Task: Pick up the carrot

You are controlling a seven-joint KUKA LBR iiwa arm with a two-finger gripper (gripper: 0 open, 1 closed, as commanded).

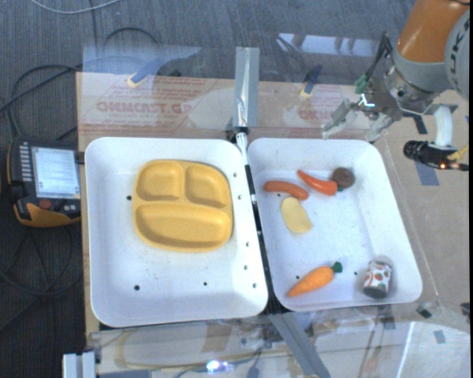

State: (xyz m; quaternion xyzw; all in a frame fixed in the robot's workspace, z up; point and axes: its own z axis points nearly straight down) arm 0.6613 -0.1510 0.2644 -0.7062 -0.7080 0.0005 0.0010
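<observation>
Right bin (394, 211) holds one carrot (313, 279) near its front, one sausage (285, 188), one chili (318, 183), four other items; left bin (110, 235) one yellow tray (183, 204); gripper (353, 122) open, empty, above back rim.

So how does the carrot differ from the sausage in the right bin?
The carrot is orange, tapers to a point and has a green top; the sausage is reddish with both ends rounded. The carrot lies near the bin's front edge, tilted up toward its green end, while the sausage lies nearly level in the upper left part, beside the chili pepper. Both lie flat in the right bin, untouched.
</observation>
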